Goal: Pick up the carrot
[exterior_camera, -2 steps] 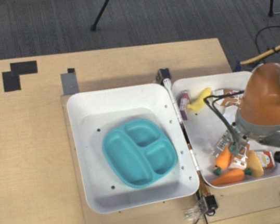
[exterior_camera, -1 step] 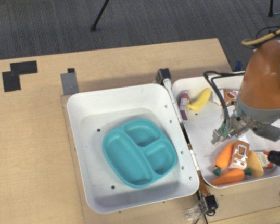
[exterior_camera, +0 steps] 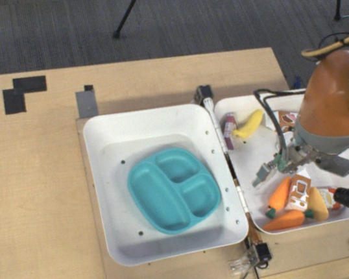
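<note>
Setting: grey carpet runs behind a pale wooden bench [exterior_camera: 34,204] on which we count two shallow white bins side by side.
Left bin [exterior_camera: 122,242]: we see one thing in it, a teal divided tray [exterior_camera: 172,189] with three compartments, lying near the middle and turned a little askew.
Right bin [exterior_camera: 259,217]: we count roughly six loose things here, crowded toward its near edge.
Arm [exterior_camera: 329,101]: one grey arm with an orange band enters from the right and hangs over the right bin.
Pincer [exterior_camera: 268,172]: it points toward the left, low over the bin floor; its two fingers look slightly spread with nothing between them, though at this size we are not fully sure.
Carrot [exterior_camera: 278,195]: one short orange carrot lies tilted just below and a little right of the fingertips, near them but apart, as far as we can tell.
Second orange piece [exterior_camera: 284,220]: one longer orange vegetable lies flat along the bin's near wall, just below the carrot.
Small carton [exterior_camera: 297,193]: one, leaning against the carrot's right side.
Banana [exterior_camera: 250,125]: one yellow banana lies at the far end of the bin, well apart from the pincer.
Purple item [exterior_camera: 229,131]: one, just left of the banana, against the bin's left wall.
</note>
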Available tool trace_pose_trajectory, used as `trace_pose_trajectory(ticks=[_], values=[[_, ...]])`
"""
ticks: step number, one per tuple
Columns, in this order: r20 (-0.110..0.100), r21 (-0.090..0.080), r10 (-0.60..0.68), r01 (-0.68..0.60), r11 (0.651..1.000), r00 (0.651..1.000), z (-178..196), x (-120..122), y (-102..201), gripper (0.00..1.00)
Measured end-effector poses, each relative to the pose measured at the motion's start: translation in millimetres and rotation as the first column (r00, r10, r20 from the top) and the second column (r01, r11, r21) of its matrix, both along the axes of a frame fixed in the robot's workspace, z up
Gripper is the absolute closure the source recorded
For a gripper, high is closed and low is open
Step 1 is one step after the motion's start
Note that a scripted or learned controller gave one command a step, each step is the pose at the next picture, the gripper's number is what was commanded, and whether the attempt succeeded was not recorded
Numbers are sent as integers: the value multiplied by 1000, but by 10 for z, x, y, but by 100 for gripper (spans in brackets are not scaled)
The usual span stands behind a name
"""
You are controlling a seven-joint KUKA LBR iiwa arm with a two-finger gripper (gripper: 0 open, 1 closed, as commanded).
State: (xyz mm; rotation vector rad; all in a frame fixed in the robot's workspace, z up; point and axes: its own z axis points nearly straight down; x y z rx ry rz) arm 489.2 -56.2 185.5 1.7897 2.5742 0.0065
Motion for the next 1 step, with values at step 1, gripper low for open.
trace_pose_trajectory(ticks=[1], values=[[-9,-1,70,-70,998,998,-705,-26,-346,0]])
